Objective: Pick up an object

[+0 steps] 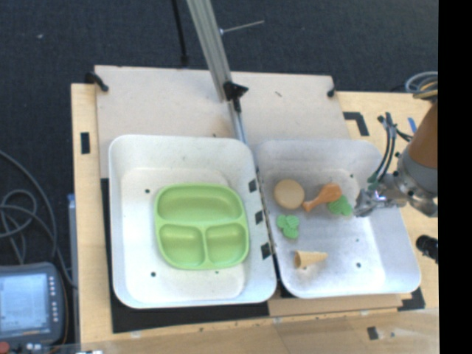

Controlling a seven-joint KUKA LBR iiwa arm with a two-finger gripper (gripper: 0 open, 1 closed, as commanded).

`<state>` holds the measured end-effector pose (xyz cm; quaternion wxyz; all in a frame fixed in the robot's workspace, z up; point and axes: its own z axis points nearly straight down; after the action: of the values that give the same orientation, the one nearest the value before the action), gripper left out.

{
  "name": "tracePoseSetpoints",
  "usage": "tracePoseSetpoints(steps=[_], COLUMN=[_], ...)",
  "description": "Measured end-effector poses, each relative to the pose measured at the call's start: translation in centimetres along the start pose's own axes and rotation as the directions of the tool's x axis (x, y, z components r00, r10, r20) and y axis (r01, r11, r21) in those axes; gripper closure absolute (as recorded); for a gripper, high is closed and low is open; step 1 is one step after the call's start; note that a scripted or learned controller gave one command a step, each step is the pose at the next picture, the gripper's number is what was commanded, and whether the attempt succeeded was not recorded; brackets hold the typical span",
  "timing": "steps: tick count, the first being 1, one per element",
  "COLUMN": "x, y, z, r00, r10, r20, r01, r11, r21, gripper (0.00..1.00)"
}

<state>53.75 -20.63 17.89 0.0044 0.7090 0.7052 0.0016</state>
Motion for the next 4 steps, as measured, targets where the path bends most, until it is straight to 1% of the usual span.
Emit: tracePoseSetpoints(steps=[2,3,4], x=[-0.1,4.9,10.1], y=[0.3,-0.4,-0.5], z=[-8.4,-7.1,-7.9], r00=[1.0,1.0,1.0], r10=[-0.009,-0.011,-0.013], r20=[-0.001,-0.003,-0.005], r01=[0.009,0.012,0.013], r11=[1.0,1.0,1.0], r21=[0.001,0.007,0.005], gripper=[1.0,1.0,1.0])
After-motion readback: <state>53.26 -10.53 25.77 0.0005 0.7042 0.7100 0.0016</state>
